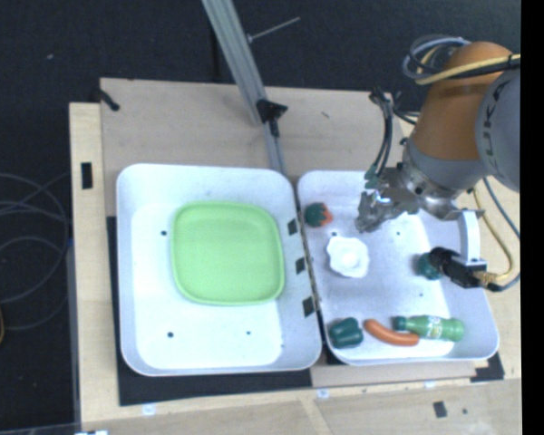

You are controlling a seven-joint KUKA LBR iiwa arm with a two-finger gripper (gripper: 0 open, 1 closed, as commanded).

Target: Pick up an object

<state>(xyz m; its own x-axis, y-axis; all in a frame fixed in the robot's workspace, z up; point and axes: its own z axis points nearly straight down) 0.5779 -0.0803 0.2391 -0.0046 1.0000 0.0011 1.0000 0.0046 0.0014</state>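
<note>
The left bin [145, 207] holds a green plate [228, 252]. The right bin [471, 338] holds a white lump [347, 256], a green bottle [430, 327], a carrot [390, 333], a dark green pepper [345, 333] and a small green-and-orange piece [316, 214]. The arm [453, 125] reaches in from the right, its gripper [374, 214] poised above the white lump, gripping nothing I can make out

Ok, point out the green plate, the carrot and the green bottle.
green plate [228, 252]: camera view, middle of its flat face.
carrot [390, 333]: camera view, middle of its orange body.
green bottle [431, 327]: camera view, middle of its side, lying flat.
</note>
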